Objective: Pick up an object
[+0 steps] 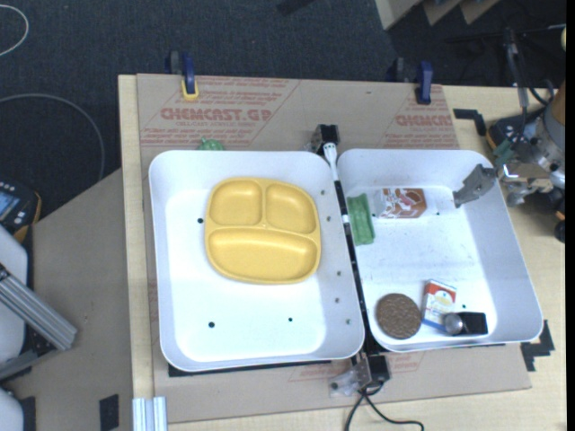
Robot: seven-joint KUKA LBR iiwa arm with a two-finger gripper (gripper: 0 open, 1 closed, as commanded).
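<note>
The end effector is seen poised at the far right edge of the right bin, above its rim; whether it is open or closed cannot be told, and nothing is seen held. Inside that bin, a green bar and a snack packet are placed near the far edge, a brown disc and small carton near the front. A yellow divided plate is set in the left bin.

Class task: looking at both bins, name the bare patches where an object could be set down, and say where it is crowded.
Left bin: bare floor in front of the yellow divided plate, down to the near rim. Right bin: open middle between the green block, snack packet and brown disc. Crowded: the near corner, where disc, small carton and a dark metal-tipped item cluster.
</note>
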